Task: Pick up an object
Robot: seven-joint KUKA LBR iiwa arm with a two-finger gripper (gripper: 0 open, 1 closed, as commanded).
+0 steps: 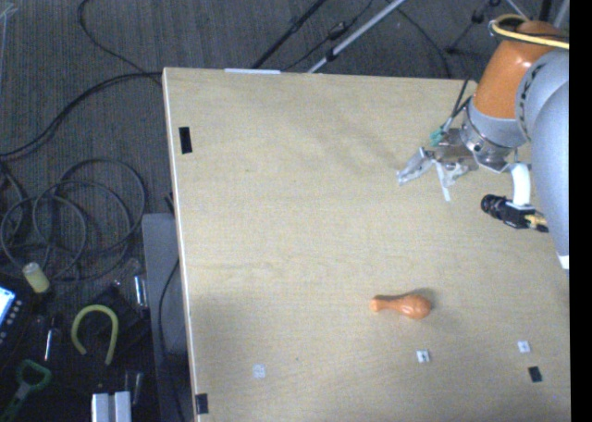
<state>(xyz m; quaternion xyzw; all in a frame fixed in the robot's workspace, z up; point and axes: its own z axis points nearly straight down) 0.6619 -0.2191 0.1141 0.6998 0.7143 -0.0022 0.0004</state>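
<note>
A small orange gourd-shaped object (403, 305) lies on its side on the pale wooden benchtop (296, 226), in the lower right part, with its narrow end pointing left. My gripper (426, 181) hangs at the right side of the bench, well behind the orange object and apart from it. Its two thin metal fingers (408, 173) are spread open with nothing between them. The grey arm with its orange band (507, 78) comes in from the right edge.
A black tag (185, 140) sits near the bench's left edge. Small square markers (423, 355) dot the front right. A black and yellow fitting (509, 210) hangs off the arm. Cables (74, 217) and tools lie on the floor at left, tripod legs (388, 4) behind.
</note>
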